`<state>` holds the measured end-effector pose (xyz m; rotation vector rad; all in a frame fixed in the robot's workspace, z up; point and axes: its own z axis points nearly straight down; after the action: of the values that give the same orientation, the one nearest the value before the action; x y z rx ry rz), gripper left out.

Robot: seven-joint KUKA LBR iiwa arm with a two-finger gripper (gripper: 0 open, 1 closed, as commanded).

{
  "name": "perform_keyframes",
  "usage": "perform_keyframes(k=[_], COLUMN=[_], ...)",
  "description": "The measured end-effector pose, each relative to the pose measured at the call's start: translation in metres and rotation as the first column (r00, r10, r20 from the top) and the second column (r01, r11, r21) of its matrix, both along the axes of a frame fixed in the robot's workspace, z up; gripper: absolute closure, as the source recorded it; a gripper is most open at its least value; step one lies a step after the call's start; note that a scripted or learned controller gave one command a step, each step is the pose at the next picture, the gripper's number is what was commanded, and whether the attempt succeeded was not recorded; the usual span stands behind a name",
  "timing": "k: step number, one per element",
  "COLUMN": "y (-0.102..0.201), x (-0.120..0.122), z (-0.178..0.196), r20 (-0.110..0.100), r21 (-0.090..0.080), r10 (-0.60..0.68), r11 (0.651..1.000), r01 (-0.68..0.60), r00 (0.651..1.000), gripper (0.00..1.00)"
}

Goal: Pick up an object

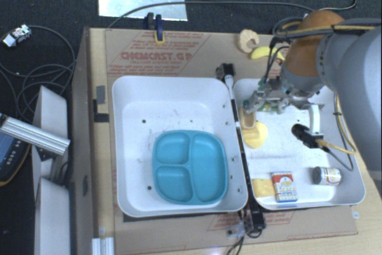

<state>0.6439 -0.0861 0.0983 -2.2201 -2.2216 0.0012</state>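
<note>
One bin (pixel 138 106) holds a blue plate (pixel 190 165).

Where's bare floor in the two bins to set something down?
Most room: left bin, the whole back half behind the blue plate, plus a strip along its left wall. Right bin: only a middle patch between the yellow lump and the front row of yellow slab, red box, can. Its back is crowded by the gripper.
</note>
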Motion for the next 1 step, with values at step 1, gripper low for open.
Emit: perform_keyframes(k=[1], y=[-0.0124], x=[0.0125], z=[-0.0104], r20=[-0.041], r21=[0.013], r10=[-0.010], r11=[1.000], r01=[0.010], r00=[0.999], gripper=[0.00])
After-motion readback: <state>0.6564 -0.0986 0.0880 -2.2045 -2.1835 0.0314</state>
